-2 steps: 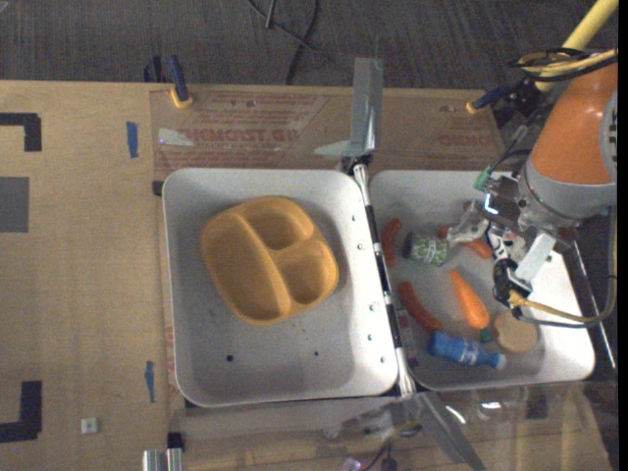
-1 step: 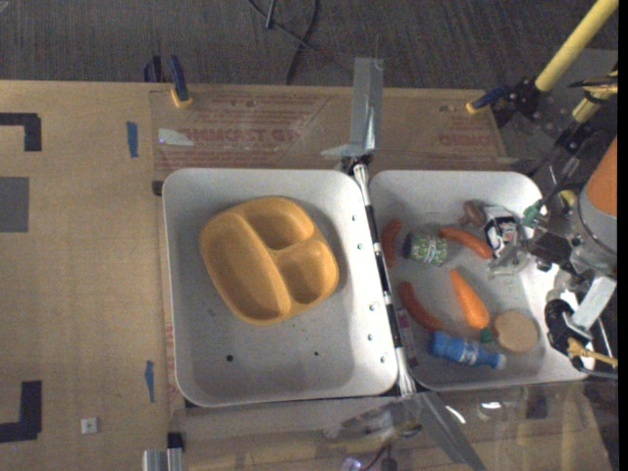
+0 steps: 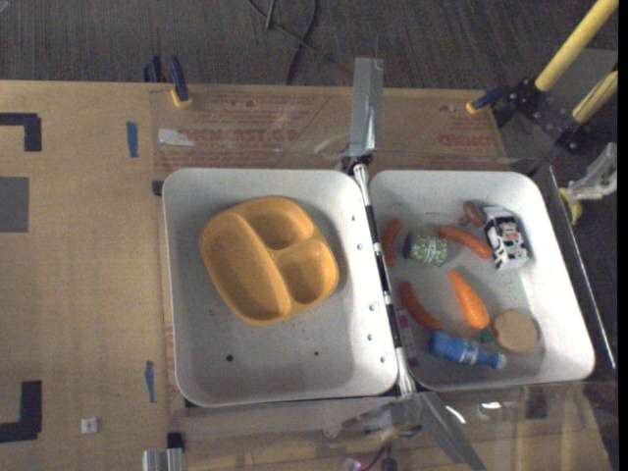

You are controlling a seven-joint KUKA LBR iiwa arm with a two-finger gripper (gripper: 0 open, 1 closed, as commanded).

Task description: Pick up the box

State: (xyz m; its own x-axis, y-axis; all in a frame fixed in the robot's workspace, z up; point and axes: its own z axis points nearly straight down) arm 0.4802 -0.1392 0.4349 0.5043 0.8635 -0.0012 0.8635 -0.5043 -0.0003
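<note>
2 white bins sit on the table (image 3: 88,292); the box (image 3: 506,238) lies in the right bin (image 3: 559,263), beside a carrot (image 3: 469,299). A yellow divided plate (image 3: 270,259) occupies the left bin (image 3: 294,371).

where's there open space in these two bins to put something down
Left bin: bare floor below the yellow plate and along the left wall. Right bin: crowded with the box, carrots and bottle; a strip along its top wall is free.
</note>
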